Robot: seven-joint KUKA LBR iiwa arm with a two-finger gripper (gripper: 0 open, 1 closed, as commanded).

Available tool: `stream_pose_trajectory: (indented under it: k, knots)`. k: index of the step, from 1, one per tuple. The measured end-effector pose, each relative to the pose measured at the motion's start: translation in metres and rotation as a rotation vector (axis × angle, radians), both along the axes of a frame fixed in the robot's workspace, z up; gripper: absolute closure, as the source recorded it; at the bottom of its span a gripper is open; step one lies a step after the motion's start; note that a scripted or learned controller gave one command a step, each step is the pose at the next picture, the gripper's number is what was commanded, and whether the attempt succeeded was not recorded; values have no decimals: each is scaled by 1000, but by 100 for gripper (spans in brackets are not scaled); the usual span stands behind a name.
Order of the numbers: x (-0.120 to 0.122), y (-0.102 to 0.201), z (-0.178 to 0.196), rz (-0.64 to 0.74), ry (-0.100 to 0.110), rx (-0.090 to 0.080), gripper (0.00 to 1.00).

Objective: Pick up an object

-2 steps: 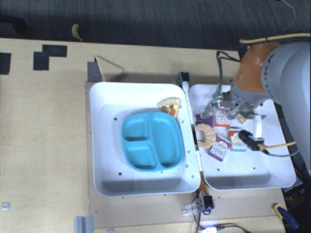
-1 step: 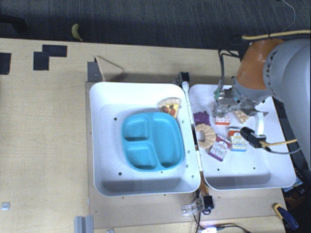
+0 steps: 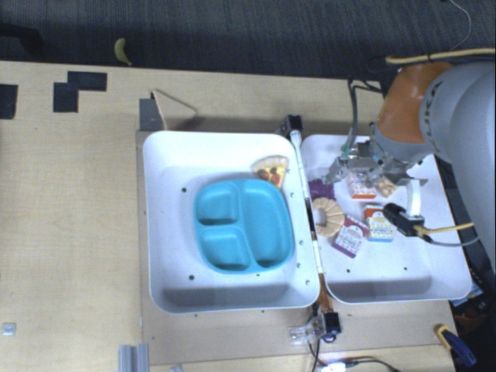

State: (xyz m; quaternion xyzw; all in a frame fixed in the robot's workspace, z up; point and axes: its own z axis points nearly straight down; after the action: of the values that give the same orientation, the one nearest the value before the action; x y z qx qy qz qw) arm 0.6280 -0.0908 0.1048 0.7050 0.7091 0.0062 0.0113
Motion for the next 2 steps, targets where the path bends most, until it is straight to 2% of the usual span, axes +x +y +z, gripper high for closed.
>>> stream_pose_trajectory:
  k: [1,2]
  knots:
    - [2,1,12,3,-5,0,100]
    - [2,1,12,3,-4,0,0]
